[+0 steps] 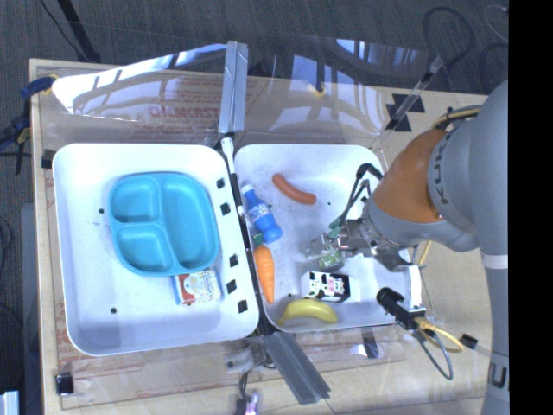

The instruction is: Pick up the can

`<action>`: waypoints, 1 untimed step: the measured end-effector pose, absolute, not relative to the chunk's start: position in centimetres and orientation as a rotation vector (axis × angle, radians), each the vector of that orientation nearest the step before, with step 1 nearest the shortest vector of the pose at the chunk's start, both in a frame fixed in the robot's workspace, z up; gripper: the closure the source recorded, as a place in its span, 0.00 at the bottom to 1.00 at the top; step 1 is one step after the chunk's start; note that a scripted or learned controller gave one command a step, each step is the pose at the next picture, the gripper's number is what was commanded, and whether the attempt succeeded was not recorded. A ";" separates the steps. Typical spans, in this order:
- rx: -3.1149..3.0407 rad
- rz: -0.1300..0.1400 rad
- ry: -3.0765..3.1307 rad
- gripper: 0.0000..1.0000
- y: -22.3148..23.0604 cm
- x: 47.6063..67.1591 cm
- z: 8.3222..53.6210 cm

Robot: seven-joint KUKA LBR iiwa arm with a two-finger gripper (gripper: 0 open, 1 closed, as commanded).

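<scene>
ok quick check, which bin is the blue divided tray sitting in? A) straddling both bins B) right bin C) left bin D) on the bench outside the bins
C: the blue divided tray lies flat inside the left bin, next to a small carton, while the blue can, carrot, sausage and banana are all in the right bin.

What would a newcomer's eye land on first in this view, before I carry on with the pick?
Probably the bright blue divided tray in the left bin, with a small carton at its lower edge. Next, the grey and orange arm reaching into the right bin from the right. Scattered there are a blue can, a carrot, a sausage, a banana and a black-and-white carton.
</scene>
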State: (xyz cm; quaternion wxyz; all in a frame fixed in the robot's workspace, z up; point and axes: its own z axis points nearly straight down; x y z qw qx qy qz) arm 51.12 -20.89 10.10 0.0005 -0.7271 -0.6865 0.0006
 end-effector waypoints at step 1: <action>-2.449 -0.001 -1.967 1.00 -19.0 53.3 23.0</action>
